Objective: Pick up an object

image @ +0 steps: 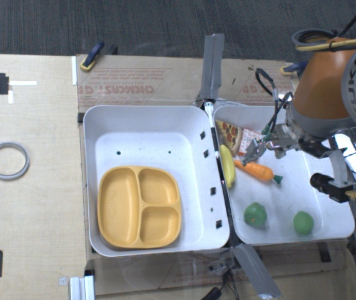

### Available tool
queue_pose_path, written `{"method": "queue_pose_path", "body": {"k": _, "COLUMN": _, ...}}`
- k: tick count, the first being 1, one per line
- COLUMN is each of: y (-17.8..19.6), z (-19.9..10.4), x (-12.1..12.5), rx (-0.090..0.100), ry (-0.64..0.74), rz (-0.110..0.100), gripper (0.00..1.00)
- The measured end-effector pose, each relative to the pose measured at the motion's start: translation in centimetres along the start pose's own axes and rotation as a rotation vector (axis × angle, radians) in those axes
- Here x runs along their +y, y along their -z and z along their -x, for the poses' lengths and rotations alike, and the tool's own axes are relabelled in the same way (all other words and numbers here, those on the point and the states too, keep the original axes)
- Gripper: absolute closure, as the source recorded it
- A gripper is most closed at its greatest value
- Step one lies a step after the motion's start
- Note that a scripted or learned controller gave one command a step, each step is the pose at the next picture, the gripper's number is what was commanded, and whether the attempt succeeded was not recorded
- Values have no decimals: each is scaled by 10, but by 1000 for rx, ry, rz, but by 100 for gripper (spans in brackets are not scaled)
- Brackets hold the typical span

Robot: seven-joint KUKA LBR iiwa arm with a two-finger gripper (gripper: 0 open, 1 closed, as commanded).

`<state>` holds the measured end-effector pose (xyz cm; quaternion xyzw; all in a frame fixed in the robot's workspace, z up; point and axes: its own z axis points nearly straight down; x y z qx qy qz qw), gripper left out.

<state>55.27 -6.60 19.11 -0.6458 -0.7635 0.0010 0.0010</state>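
Observation:
My gripper (254, 151) hangs low in the right bin (328, 230), just above the left end of an orange carrot (259, 171) that lies slanted on the bin floor. Whether it touches the carrot I cannot tell. A yellow banana (227, 165) lies along the bin's left wall, next to the carrot. A printed snack packet (235, 135) lies behind the gripper. Two green round fruits (255, 215) (303, 223) sit near the bin's front edge.
The left bin (146, 127) holds a yellow divided plate (140, 205) at its front. A roll of tape (5, 160) lies on the bench at far left. A blue clamp (92, 55) sits behind the bins. The arm's body fills the upper right.

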Motion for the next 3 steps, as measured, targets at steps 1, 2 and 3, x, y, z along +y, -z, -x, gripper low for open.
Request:
{"method": "queue_pose_path", "body": {"k": 1, "y": -100, "z": 35, "x": -5, "rx": -1, "ry": 73, "rz": 2, "gripper": 0}}
{"method": "queue_pose_path", "body": {"k": 2, "y": -91, "z": 36, "x": -6, "rx": -1, "ry": 69, "rz": 1, "gripper": 100}}
{"method": "queue_pose_path", "body": {"k": 3, "y": 23, "z": -12, "x": 29, "rx": -2, "ry": 133, "rz": 2, "gripper": 100}}
